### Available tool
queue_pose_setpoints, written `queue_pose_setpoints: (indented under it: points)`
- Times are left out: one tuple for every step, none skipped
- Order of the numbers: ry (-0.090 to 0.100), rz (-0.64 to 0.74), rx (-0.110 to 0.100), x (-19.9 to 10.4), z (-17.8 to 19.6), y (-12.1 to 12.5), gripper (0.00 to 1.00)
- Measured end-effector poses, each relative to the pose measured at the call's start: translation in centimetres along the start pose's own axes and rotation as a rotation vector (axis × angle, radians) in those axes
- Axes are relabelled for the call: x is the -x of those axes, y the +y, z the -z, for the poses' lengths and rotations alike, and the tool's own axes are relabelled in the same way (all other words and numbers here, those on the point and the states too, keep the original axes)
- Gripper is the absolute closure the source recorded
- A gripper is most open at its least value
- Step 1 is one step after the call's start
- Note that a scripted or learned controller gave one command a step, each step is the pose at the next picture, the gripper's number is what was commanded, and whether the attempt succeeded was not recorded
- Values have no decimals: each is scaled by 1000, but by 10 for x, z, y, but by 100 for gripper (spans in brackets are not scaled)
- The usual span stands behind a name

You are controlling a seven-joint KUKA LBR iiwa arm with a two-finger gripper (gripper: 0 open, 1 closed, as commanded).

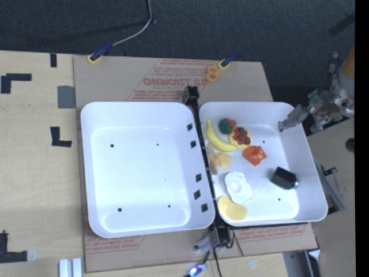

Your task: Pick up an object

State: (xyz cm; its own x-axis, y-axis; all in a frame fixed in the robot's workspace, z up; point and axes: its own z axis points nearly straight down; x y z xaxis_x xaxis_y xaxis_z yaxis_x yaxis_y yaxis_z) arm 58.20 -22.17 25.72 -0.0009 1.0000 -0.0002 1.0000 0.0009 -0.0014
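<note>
The right bin (305, 154) holds several small toys. A yellow banana (217, 138) lies near its left wall, with a green and red piece (226, 124) and a red-spotted yellow piece (240, 136) beside it. A red piece (254, 154) sits mid-bin, and a black block (283, 178) lies toward the right. A white fried egg (237, 186) and a pale yellow disc (233, 209) lie near the front, with a small tan piece (222, 160) behind them. My gripper (293, 120) hangs over the bin's back right rim, apart from all the toys.
The left bin (92, 154) adjoins the right one along a clipped middle seam (199, 154). Both rest on a cardboard sheet (144, 79). An orange ring (212, 73) lies on the cardboard behind the bins. The arm (331, 103) enters from the right.
</note>
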Motion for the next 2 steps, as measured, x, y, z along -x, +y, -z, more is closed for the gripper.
queue_pose_setpoints:
  points:
    - [6,3,-13,-58,-173,-23,0]
    - [0,4,4,-79,-173,42,0]
